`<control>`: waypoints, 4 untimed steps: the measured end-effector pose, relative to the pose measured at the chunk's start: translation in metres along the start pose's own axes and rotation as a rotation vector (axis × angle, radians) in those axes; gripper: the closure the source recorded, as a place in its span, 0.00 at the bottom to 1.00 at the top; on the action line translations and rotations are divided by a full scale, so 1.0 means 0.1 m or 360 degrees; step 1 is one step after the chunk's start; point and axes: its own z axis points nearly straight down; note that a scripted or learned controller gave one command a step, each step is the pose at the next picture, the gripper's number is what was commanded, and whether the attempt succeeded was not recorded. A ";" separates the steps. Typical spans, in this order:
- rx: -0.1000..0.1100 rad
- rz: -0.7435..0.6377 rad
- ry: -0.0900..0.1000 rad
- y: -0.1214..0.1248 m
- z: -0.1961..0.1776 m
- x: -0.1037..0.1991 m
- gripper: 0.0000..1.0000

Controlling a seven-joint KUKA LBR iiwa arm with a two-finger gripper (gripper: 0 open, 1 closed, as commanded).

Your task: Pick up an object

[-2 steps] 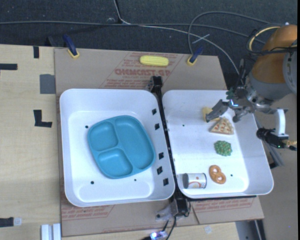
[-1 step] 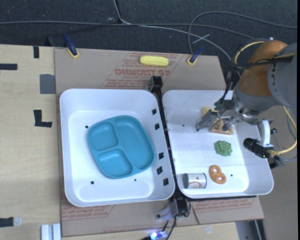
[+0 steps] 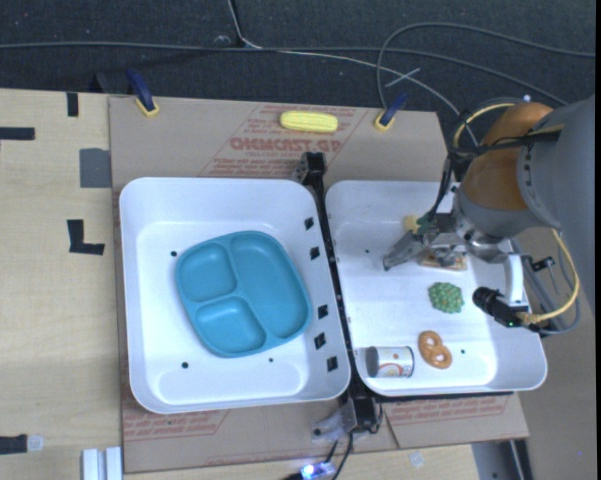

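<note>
Hand point(image 3: 405, 256) low beside bumpy green object point(image 3: 445, 296), near orange pretzel point(image 3: 435, 349).

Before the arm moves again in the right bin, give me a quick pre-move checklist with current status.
1. Hand inside the right bin: ok.
2. Something held in the hand: cannot tell.
3. Green object free of the hand: ok.
4. Pretzel and can apart, near the front wall: ok.
5. Small thing under the wrist identifiable: cannot tell.
6. Blue plate lying in the left bin: ok.
</note>
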 end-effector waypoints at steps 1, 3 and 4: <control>-0.0012 -0.0002 -0.0001 0.03 -0.15 0.00 1.00; 0.0004 -0.0003 0.0011 0.06 -1.26 0.17 1.00; 0.0003 -0.0001 0.0011 -0.01 -1.85 0.15 1.00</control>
